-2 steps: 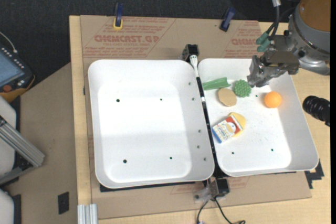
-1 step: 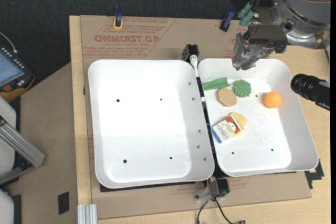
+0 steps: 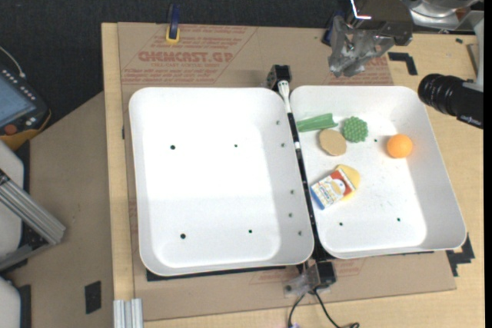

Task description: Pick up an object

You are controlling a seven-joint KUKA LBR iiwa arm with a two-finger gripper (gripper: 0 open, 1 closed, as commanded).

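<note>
Your gripper [image 3: 355, 64] hangs above the right bin's [image 3: 430, 230] far rim, holding and touching nothing; its opening you cannot tell. Ball [image 3: 399, 146], box [image 3: 335, 187] and green items lie in that bin.

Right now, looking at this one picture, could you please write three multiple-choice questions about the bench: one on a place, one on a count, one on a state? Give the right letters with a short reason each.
1. Which bin holds the orange ball?
A. the left bin
B. the right bin
C. neither, it lies on the cardboard

2. How many things lie in the right bin?
A. two
B. five
C. eight

3. Where is the gripper?
A. above the far rim of the right bin
B. down among the things
C. over the left bin

Answers: 1 B, the ball rests on its floor. 2 B: green strip, green bumpy ball, tan disc, orange ball, small packet. 3 A, it hangs by that far edge, touching nothing.
</note>
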